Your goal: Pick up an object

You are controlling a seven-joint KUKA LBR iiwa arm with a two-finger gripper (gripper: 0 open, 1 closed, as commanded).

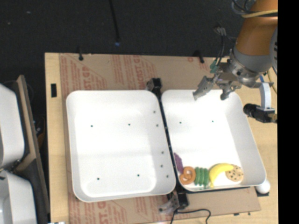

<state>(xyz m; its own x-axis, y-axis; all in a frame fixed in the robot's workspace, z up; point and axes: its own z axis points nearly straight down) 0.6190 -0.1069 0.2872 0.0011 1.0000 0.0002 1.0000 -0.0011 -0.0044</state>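
Several small things lie along the front edge of the right bin [210, 125]: a purple piece [178, 161], an orange pretzel-like ring [188, 175], a green ribbed piece [202, 176], a yellow banana [220, 170] and a speckled cookie [234, 174]. My gripper [214, 90] hangs over the far edge of the right bin, well away from them. Its two fingers [202, 88] are spread apart, open, with nothing between them.
The left bin [114, 143] lies beside the right one on a cardboard sheet [112, 71]. A black clamp [154, 84] sits at the far end of the seam between the bins. White containers [11, 125] stand at the far left.
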